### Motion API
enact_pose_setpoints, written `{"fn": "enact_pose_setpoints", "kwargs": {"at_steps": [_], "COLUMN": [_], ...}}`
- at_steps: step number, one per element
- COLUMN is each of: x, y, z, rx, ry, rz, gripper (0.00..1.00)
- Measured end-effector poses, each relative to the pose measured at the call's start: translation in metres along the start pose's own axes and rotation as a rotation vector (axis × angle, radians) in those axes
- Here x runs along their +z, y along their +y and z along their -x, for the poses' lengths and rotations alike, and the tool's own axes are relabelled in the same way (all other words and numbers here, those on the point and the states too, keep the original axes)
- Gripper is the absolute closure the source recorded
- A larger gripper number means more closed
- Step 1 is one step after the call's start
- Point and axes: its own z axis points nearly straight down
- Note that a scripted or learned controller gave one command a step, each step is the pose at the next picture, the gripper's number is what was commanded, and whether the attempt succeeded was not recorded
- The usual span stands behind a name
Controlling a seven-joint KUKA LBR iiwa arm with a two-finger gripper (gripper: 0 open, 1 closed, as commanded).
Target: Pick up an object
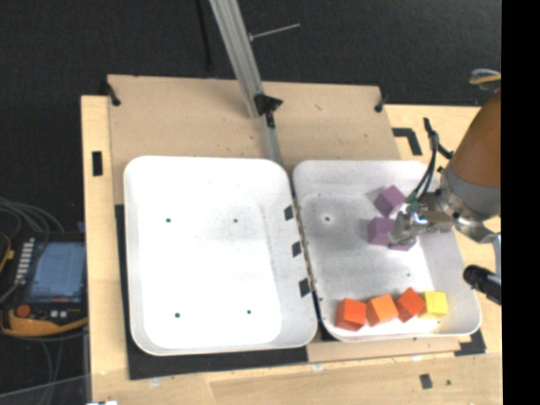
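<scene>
Claw [411,224] sits low in the right bin [354,184], at a purple block [384,230]; its grip cannot be told. The block's long axis cannot be told. Another purple block [390,199] lies just beyond.

Even overhead light, glare bleaching the white bins [211,251], dark floor [51,40] around, slightly soft focus.

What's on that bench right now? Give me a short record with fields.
bins: left bin and right bin, side by side
purple blocks: two, middle of right bin
front row: orange, orange, red-orange, yellow blocks along right bin's near edge
hand: low over the purple blocks
grip: cannot tell
</scene>
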Motion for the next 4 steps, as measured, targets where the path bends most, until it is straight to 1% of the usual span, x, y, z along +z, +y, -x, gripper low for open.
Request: {"fn": "enact_pose_setpoints", "kwargs": {"at_steps": [1, 2, 3, 4], "x": [-0.011, -0.016, -0.015, -0.026], "y": [0.007, 0.022, 0.022, 0.035], "z": [-0.061, -0.12, -0.165, -0.218], "rx": [-0.003, -0.003, 0.0, -0.002], "ry": [0.002, 0.002, 0.001, 0.002], "rz": [0.003, 0.001, -0.001, 0.0], "gripper": [1.0, 1.0, 1.0, 1.0]}}
